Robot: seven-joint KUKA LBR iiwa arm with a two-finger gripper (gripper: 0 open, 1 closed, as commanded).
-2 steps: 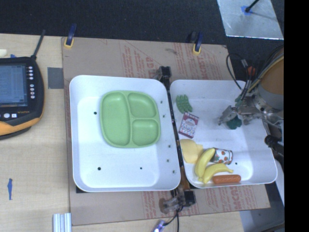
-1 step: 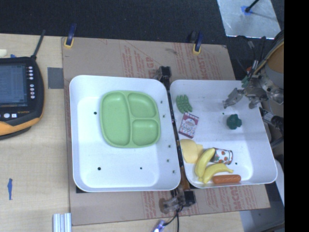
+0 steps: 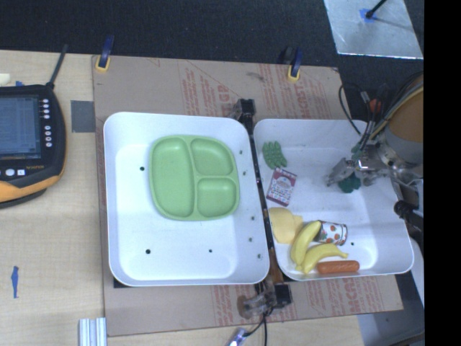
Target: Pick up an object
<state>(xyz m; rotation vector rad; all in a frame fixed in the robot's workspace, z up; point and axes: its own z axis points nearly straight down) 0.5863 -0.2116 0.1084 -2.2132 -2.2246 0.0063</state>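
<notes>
Camera view: I logged the claw (image 3: 354,173) low in the right bin (image 3: 374,262), near its right wall. Its metal fingers looked spread apart, with a small dark-teal object (image 3: 349,185) touching or just under the tips. I could not confirm the object sat between them, so no hold recorded. The object lay directly below the claw, slightly toward the bin's front; its long axis was too small to read. My judgement: the next move turns on a straight descent and closing. The bananas (image 3: 311,246) and the red sausage (image 3: 338,267) lay well apart at the front edge.
</notes>
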